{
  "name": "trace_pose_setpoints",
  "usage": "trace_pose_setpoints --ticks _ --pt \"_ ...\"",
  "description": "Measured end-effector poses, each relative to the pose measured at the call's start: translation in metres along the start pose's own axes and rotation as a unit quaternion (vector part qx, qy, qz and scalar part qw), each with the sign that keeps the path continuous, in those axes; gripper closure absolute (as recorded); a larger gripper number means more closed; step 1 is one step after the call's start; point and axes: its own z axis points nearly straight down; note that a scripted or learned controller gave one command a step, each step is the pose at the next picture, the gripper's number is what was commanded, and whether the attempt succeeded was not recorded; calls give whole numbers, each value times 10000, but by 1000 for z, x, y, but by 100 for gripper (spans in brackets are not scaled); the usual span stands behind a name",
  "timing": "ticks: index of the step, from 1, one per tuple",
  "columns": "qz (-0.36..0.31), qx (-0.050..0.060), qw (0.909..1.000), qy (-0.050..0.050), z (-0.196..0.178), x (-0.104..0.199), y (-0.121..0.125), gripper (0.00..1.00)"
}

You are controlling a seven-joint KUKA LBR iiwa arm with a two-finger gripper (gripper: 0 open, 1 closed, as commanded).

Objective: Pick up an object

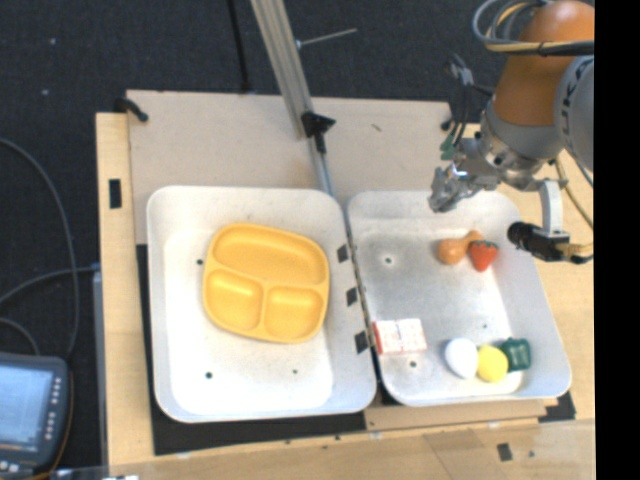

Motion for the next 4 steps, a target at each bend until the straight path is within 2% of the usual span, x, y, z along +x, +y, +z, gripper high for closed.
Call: trace_pose_setpoints --ticks 1,4 --pt "-3 21 10000 5 -28 -2 1 100" --pt "-23 42 10000 15 -33 141 -34 100"
